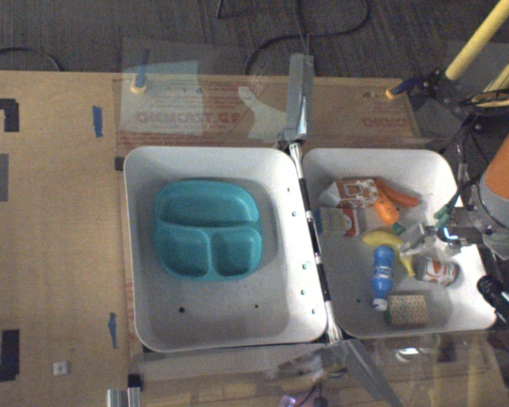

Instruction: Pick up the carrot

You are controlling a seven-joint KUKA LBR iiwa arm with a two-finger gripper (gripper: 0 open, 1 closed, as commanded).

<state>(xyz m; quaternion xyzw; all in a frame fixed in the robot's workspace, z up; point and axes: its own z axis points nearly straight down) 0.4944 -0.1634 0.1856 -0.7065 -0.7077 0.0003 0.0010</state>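
Here, the gripper (pixel 426 237) hovers low in the right bin (pixel 343 299), whether its fingers are spread or closed cannot be told.
The carrot (pixel 396 196) lies just beyond the fingers, toward the bin's far side, beside a small carton (pixel 349 206). A banana (pixel 383 240) sits just left of them, a blue bottle (pixel 381 275) and a can (pixel 435 270) nearer, and a brown block (pixel 406 309) nearest. The left bin (pixel 153 312) holds a teal divided tray (pixel 207 230).
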